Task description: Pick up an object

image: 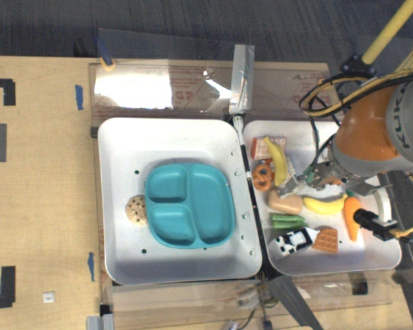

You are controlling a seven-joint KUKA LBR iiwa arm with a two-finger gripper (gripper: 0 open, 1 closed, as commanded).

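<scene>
Teal divided plate [191,204] in the left bin [117,143], cookie [136,210] touching the plate's left edge

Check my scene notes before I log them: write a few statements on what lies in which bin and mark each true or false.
1. The teal divided plate lies in the left bin. True.
2. A cookie sits inside one of the plate's compartments. False: it lies on the bin floor, against the plate's left edge.
3. Two bananas, one near the top and one lower, lie in the right bin. True.
4. The carrot lies in the left bin. False: it is in the right bin, beside the lower banana.
5. The arm hangs over the right bin. True.
</scene>
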